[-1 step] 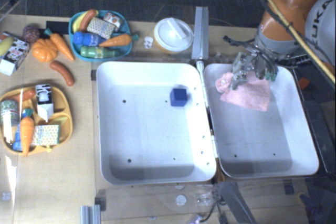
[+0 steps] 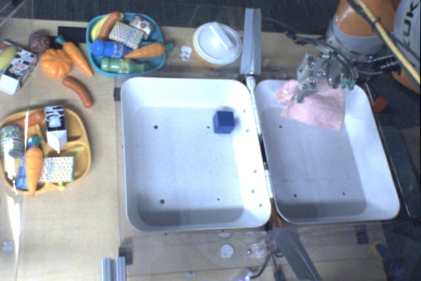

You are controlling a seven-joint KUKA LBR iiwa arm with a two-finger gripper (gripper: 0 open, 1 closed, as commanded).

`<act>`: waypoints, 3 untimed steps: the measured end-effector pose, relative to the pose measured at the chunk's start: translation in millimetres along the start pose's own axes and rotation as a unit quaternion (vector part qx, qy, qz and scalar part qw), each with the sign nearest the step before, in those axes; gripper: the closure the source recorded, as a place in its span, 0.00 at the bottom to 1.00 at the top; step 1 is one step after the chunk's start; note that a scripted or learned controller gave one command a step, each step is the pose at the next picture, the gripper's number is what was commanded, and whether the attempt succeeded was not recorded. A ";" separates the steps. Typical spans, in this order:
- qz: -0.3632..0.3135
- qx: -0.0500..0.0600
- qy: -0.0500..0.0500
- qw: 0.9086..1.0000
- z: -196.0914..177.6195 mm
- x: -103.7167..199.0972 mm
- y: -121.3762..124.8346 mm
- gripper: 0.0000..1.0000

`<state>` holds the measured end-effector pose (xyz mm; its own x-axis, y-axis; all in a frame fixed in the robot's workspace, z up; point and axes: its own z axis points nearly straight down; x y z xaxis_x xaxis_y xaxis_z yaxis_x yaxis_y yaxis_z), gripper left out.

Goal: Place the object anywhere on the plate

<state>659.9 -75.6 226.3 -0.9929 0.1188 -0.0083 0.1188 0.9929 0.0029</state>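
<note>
Hanging over the far end of the right bin point(image 2: 388, 201), the gripper point(image 2: 309, 85) is seen at the upper left corner of a pink cloth point(image 2: 319, 108), though whether it is spread or pressed together cannot be told from the blurred metal. The blue cube point(image 2: 224, 121) is found in the left bin point(image 2: 131, 207), near its far right corner, its edges roughly square to the bin walls and no long axis evident. A wooden bench point(image 2: 99, 95) carries toy food in a blue bowl point(image 2: 158, 64) and a yellow tray point(image 2: 84, 141), with dark carpet beyond; the arm is cut off at the frame's right.
</note>
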 end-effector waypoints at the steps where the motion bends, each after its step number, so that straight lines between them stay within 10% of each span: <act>1: -0.060 0.000 0.001 0.998 -6.4 -0.4 58.9 1.00; 3: -0.062 -0.001 0.000 0.998 8.4 15.8 170.9 1.00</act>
<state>664.7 95.9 218.3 -1.0000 -0.0049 -0.0082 -0.0049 1.0000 0.0031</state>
